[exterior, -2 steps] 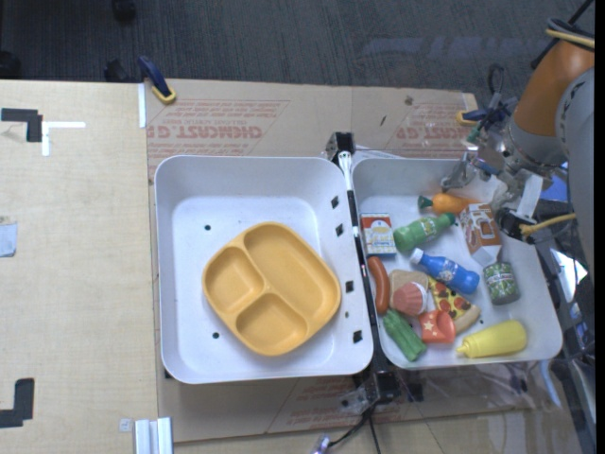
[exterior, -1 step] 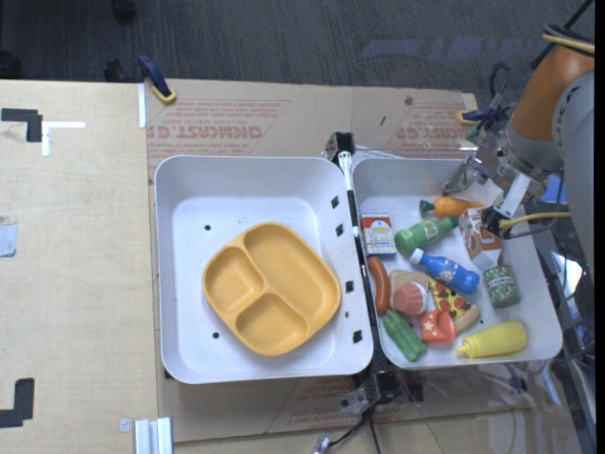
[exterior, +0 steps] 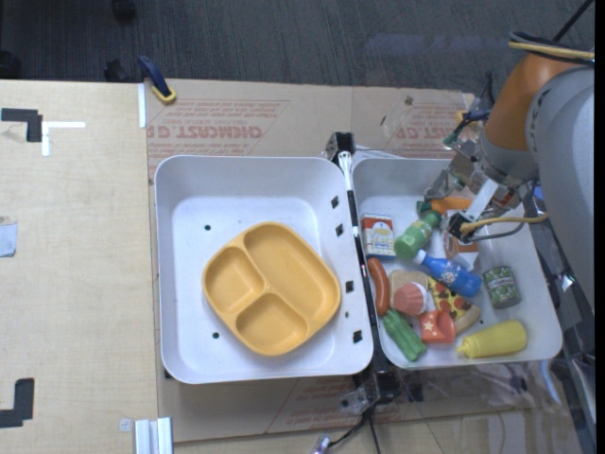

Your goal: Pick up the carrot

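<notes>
Yellow plastic lies nearest the viewer in the right bin point(exterior: 544, 282): a mustard bottle point(exterior: 492, 340) rests along the front wall, with a green vegetable point(exterior: 403, 336) and a red pepper point(exterior: 436, 326) just beside it. Behind these sit a pizza slice point(exterior: 452, 301), a round pink slice point(exterior: 409, 298), a sausage point(exterior: 379, 284) and a small can point(exterior: 500, 287). A blue bottle point(exterior: 452, 273), a green bottle point(exterior: 415, 236) and a red carton point(exterior: 378, 235) fill the middle. The left bin point(exterior: 180, 253) carries a divided yellow plate point(exterior: 271, 288). Farther back, near the right bin's rear corner, an orange sliver taken to be the carrot point(exterior: 451, 201) shows beside the hand point(exterior: 465, 218), which hangs over that corner below the grey arm point(exterior: 567, 130). Whether the hand is open or closed cannot be told, since wrist and cables mask it, and nothing can be seen gripped. The step in hand is judged to be the approach or closing. A good grasp would set the hand across the carrot's narrow width, clear of the green bottle's cap and the bin wall, and would descend fully before closing, because a tapered, smooth body may slip out.
</notes>
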Tool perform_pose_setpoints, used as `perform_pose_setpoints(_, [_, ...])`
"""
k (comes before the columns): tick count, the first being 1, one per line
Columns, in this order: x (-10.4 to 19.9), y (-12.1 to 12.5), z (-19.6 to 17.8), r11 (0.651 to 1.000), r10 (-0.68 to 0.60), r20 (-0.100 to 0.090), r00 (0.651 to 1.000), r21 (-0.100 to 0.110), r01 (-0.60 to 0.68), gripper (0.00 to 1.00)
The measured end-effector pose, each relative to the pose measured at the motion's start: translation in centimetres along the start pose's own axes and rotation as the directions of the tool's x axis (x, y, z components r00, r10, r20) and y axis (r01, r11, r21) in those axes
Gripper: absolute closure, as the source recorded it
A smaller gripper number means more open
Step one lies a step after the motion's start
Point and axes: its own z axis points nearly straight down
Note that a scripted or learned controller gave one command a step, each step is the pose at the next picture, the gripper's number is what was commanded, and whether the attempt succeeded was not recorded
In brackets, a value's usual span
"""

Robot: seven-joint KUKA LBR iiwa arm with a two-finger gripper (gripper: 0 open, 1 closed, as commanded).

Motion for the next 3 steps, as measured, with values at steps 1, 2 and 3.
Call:
perform_pose_setpoints(1, [0.0,0.0,-0.9,1.0,0.0,0.0,1.0,0.001,0.0,1.0])
perform_pose_setpoints(2, [-0.1,0.1,-1.8,1.0,0.001,0.0,1.0,0.002,-0.001,1.0])
perform_pose_setpoints(3, [-0.1,0.1,-2.7,1.0,0.003,0.0,1.0,0.004,-0.003,1.0])
